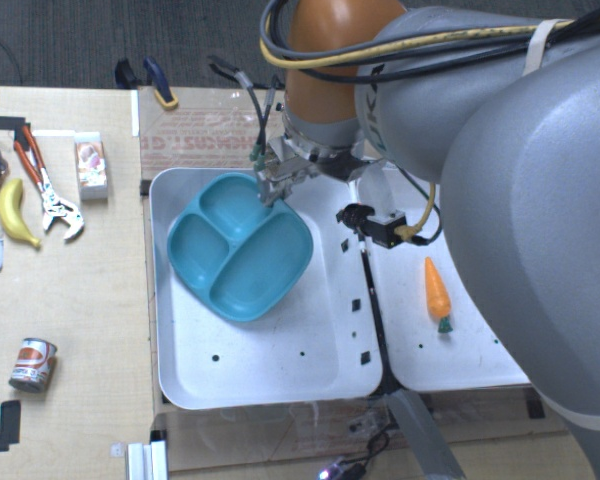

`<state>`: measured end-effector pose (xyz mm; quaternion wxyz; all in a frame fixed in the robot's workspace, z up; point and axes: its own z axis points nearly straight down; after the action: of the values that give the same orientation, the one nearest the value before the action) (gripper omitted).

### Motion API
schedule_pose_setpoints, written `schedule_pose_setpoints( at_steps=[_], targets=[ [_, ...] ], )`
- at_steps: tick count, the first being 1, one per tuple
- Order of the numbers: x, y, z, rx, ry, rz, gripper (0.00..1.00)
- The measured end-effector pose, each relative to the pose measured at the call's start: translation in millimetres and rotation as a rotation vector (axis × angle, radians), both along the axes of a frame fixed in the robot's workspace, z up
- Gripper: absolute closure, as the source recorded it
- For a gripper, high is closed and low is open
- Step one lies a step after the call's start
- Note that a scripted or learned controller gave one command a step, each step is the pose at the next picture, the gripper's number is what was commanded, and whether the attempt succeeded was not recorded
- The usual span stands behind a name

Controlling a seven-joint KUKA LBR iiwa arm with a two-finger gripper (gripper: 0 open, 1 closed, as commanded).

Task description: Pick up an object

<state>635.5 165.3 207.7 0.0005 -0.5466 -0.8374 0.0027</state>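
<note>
The jaws [271, 190] hang at the upper right rim of the teal, three-compartment plastic plate [242, 247], right over the ridge where its dividers meet; whether they are open or closed on that rim cannot be told from this angle. The plate lies flat in the upper part of the left shallow white bin [250, 368], tilted diagonally. Above the jaws rises the grey arm [500, 148] with its orange band [335, 38] and looped black and yellow cables. To the right of the plate, in the right white bin [460, 363], lies a small orange carrot [436, 290]. To the left of the plate, on the pale wooden table [65, 328], rest a yellow banana [15, 213], a silver wrench [58, 213] and a small tin can [32, 364].
</note>
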Motion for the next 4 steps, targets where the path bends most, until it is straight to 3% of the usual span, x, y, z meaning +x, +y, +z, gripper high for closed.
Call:
schedule_pose_setpoints(
  at_steps=[1, 2, 3, 4],
  targets=[
    [-121.1, -8.8, 149.5, 0.0, 0.001, 0.06, 1.0],
    [-76.9, -12.4, 150.5, -0.002, 0.002, -0.184, 1.0],
    [-40.2, 32.2, -21.6, -0.005, 0.004, -0.19, 1.0],
    [-6.5, -44.5, 61.8, -0.002, 0.001, -0.324, 1.0]
  ],
)
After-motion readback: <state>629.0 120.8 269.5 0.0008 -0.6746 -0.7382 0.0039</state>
